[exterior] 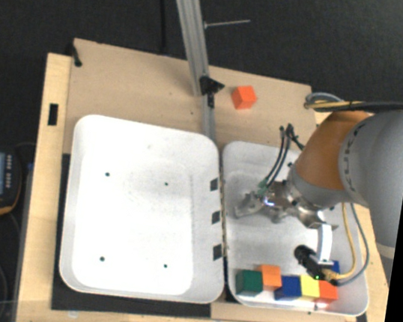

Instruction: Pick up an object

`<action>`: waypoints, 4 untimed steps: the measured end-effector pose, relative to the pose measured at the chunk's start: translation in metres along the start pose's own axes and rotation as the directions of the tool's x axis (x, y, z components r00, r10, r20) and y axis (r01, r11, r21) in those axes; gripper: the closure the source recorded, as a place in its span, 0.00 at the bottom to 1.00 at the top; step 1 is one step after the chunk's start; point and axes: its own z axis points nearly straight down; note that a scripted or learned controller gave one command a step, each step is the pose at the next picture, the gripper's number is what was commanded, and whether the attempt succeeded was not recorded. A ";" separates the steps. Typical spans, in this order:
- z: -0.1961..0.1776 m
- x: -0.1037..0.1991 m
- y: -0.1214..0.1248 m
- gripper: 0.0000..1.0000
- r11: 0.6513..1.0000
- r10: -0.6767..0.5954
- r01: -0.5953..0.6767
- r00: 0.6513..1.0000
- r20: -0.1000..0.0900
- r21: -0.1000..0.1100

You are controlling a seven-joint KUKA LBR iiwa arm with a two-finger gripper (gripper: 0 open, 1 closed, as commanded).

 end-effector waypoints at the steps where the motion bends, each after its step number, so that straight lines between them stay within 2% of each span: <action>1: 0.000 0.015 0.004 0.00 1.000 -0.004 0.004 1.000 0.000 -0.001; 3: -0.001 -0.071 0.055 0.00 1.000 0.001 -0.001 1.000 0.003 -0.004; 4: -0.012 -0.070 0.056 1.00 1.000 -0.007 0.007 1.000 0.004 -0.004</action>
